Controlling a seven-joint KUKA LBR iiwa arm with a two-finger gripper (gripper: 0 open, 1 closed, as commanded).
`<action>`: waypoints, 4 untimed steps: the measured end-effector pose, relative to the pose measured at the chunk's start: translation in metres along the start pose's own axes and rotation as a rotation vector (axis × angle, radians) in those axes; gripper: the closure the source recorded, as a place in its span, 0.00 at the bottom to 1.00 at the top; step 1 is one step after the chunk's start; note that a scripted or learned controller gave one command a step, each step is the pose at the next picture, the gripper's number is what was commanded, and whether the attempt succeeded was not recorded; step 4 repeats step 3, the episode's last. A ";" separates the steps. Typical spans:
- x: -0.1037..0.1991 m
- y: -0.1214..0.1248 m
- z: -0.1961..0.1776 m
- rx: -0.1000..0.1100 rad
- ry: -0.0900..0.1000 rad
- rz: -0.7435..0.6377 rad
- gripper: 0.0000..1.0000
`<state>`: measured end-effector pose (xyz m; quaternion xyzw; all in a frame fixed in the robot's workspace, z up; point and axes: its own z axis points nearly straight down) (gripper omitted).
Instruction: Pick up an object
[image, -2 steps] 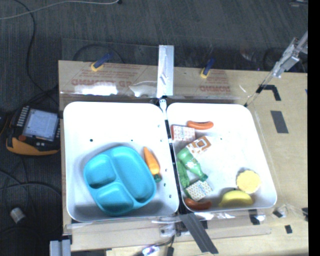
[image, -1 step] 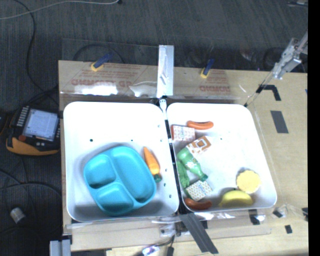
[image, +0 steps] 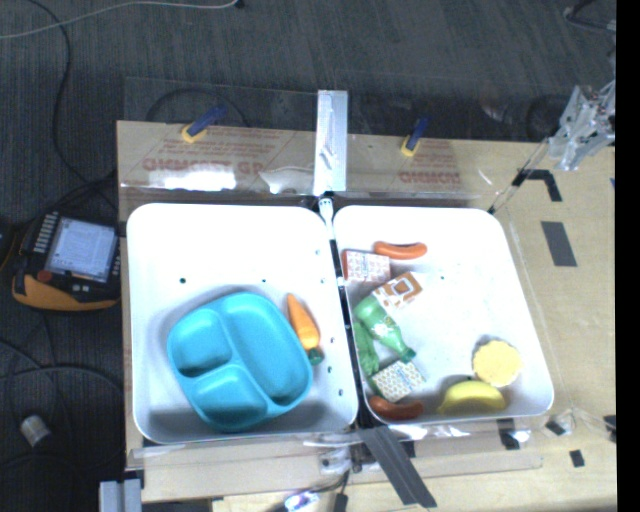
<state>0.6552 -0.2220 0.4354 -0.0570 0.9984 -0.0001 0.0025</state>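
I see the gripper (image: 583, 128) far from right bin (image: 520, 290); fingers state I cannot tell. Risk: green bottle (image: 378, 330) is crowded w/ boxes, grasp may slip.

the gripper (image: 583, 125) sits at the upper right of the view, off the back right corner of the bench, well apart from both bins. it shows as a small pale metal shape, too small to read clearly; little of the arm is visible.
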 end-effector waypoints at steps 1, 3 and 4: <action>-0.014 -0.002 0.000 0.001 -0.001 -0.141 1.00; -0.015 -0.001 0.000 -0.001 -0.002 -0.529 1.00; -0.015 -0.001 0.000 -0.001 -0.002 -0.529 1.00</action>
